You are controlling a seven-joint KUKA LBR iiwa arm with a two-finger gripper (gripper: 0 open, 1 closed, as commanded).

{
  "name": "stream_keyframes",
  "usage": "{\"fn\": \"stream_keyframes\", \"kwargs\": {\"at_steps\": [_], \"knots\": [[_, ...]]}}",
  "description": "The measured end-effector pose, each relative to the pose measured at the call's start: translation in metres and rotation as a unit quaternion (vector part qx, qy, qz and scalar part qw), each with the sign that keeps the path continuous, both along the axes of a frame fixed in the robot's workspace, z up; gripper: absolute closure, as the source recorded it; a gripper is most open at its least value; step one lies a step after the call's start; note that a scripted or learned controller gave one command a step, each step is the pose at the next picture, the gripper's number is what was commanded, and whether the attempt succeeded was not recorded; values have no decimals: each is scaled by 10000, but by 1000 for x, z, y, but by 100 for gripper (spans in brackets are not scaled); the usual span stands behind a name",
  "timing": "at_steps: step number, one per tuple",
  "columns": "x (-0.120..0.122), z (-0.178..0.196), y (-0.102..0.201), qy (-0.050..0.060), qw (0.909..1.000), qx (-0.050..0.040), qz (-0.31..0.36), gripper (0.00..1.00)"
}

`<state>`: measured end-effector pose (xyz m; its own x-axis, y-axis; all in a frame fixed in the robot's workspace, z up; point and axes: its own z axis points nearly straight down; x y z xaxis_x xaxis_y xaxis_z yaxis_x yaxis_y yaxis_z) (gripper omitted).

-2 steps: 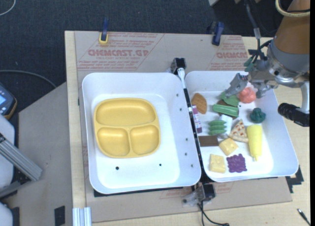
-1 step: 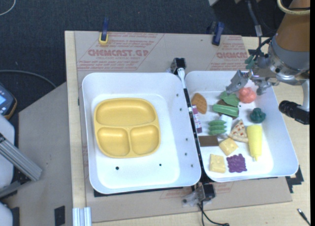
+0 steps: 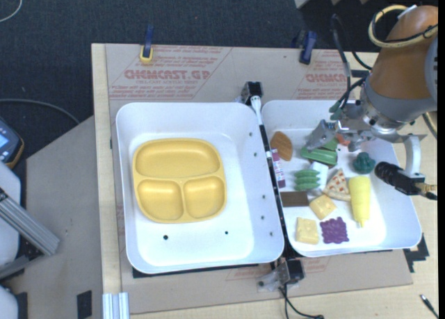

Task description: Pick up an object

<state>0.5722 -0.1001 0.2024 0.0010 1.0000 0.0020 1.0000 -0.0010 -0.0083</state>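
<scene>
**Claw low over right bin, grip unconfirmed**

Nearest the camera: front edge of the desk, with a small black clamp at the seam between the two bins.

Left bin: holds one yellow divided tray, three compartments, lying flat near the bin's centre.

Right bin: holds the toy food. Front row, left to right: pale yellow cheese block, purple grape cluster. Behind them, a second yellow block, a pizza slice and a yellow corn cob lying lengthwise beside the slice. A dark brown bar lies at the left wall, with a green leafy piece just behind it. A brown bread roll is further back near the left wall. A long green vegetable lies tilted directly under my claw, and a dark green broccoli floret is just to its right.

My claw sits low over the back half of the right bin, just above the green vegetable. I cannot tell how far apart its jaws are, nor whether it has hold of anything. My orange wrist band is above the bin's back right corner.
</scene>
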Motion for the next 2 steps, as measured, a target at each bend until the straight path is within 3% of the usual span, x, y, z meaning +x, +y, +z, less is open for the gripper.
{"fn": "stream_keyframes", "kwargs": {"at_steps": [2], "knots": [[1,-88,1,-7,10000,0,3,0]]}}
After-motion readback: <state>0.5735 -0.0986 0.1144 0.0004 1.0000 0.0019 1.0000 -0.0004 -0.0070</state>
